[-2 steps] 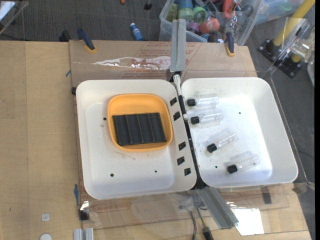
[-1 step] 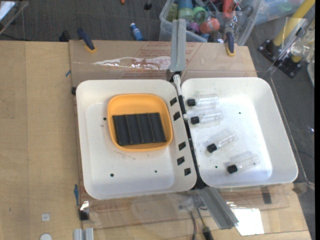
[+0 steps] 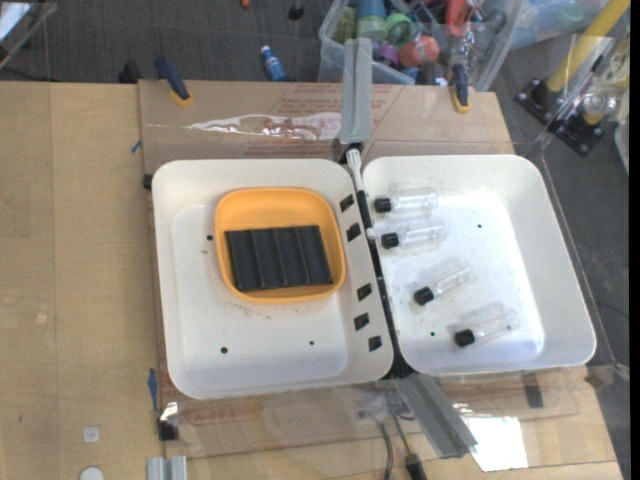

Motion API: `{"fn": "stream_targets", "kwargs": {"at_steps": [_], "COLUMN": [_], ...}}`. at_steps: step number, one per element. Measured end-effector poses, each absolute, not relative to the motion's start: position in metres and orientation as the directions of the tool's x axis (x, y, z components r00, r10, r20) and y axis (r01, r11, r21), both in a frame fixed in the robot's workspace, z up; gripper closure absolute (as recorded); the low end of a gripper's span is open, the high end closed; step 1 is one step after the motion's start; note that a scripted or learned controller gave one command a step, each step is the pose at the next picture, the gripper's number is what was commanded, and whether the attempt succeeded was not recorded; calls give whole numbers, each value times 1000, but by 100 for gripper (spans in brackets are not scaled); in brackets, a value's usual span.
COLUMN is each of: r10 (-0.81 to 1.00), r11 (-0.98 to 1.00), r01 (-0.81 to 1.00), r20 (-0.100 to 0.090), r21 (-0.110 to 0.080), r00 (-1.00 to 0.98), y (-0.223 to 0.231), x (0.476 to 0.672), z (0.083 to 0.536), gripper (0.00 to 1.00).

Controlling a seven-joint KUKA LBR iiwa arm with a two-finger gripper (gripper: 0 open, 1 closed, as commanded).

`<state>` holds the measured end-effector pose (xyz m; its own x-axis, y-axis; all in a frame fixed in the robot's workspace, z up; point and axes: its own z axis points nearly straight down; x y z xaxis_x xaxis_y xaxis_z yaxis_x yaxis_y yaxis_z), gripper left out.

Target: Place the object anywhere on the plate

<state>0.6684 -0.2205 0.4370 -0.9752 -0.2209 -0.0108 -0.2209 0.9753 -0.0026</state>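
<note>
four clear vials in the right bin, orange plate waiting in the left.

nearest us, the right bin (image 3: 560, 298) has bare white floor along its front rim and right wall, and a capped vial (image 3: 482, 326) lies tilted near that front edge. further back come three more clear vials with black caps, well spaced (image 3: 441, 284) (image 3: 410, 236) (image 3: 404, 202). across the divider, the left bin (image 3: 190, 298) holds an orange plate (image 3: 280, 206) bearing a ribbed black insert (image 3: 278, 257), open floor all round. the gripper's jaws: cannot tell.
</note>
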Motion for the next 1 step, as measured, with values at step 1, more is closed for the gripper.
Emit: {"fn": "stream_targets", "kwargs": {"at_steps": [1], "r10": [-388], "r11": [922], "r01": [-388], "r20": [-11], "r21": [-4], "r00": [-922], "y": [-221], "x": [668], "z": [437], "gripper": [100]}}
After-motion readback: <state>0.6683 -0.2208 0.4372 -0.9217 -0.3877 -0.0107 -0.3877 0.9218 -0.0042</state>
